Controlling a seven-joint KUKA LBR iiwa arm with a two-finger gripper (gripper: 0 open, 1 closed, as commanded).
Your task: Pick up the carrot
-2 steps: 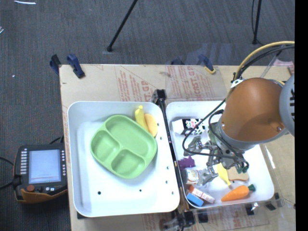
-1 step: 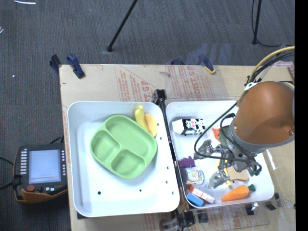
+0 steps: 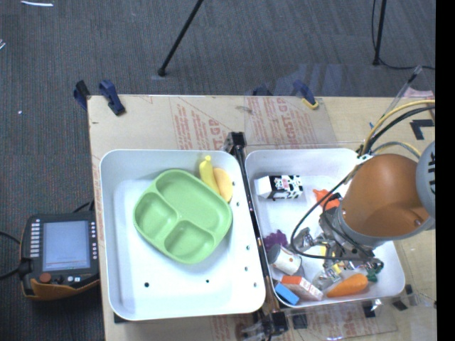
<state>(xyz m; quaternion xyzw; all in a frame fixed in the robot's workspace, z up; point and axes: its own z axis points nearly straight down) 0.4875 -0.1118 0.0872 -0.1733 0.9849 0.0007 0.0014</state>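
Camera view, cardboard-topped bench (image 3: pixel 178 119), two white bins (image 3: pixel 121 261), dark carpet (image 3: pixel 43 62), tripod legs (image 3: pixel 185 27)

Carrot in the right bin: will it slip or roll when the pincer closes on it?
The carrot looks smooth and tapered, so it may squirt out of a pinch near the tip. Its round body could roll. It lies close to the bin's front corner, among clutter under the pincer, which probably limits rolling.

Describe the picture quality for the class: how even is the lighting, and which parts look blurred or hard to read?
Camera view: lighting is soft and even, white bins bright without harsh glare; the green tray is crisp; the tool area is cluttered and slightly blurred, the carrot beside it partly shadowed by the arm; the surrounding floor is dark and grainy.
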